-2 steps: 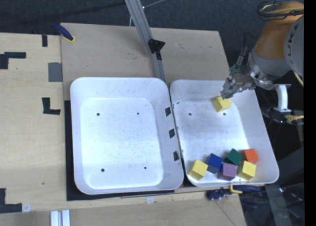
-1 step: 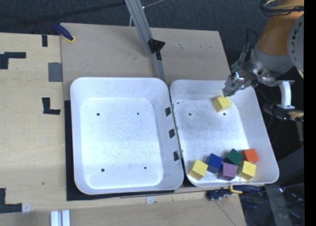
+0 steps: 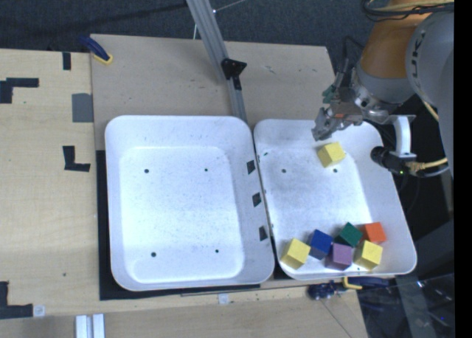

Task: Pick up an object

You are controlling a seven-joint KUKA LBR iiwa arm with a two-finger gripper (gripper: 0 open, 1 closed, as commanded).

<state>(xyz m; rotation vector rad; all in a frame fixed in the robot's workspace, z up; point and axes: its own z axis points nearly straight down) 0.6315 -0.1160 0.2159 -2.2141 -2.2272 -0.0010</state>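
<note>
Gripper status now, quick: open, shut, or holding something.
Gripper: cannot be told. It hangs over the right bin, just above and left of the lone yellow block; nothing is seen held in it.

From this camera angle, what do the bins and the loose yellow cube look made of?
Bins: probably thin moulded plastic, matte white, with rounded corners and dark speckling.
Loose yellow cube: evenly coloured with crisp edges and no gloss, so painted wood or foam; the view can't settle which.
</note>
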